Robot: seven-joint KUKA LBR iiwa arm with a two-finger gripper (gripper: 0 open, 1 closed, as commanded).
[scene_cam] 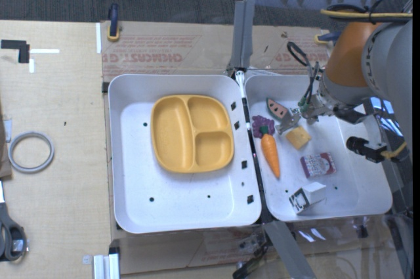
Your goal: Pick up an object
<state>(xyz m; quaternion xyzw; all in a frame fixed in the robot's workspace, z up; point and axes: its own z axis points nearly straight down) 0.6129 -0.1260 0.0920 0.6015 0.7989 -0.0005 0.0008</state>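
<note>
- Gripper [291,120]: it sits low in the right bin [367,202]; whether it is open or closed cannot be determined, and no object is visibly held.
- Adjacent objects: yellow block [298,138] just near of the tip, watermelon slice [276,108] just left.
- Carrot [271,154] and purple grapes [262,124] lie further left.
- Arm [374,54] enters from the far right, angled downward.
- Left bin [131,205] holds a yellow divided plate [192,133].

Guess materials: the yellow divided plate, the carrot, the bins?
Yellow divided plate: likely molded plastic, matte; uniform color, soft rounded dividers. Carrot: probably a plastic toy; smooth, even orange with a slight sheen and a green top. Bins: look like thin formed plastic, white and semi-gloss; rounded corners, soft highlights. All judged from looks alone.
</note>
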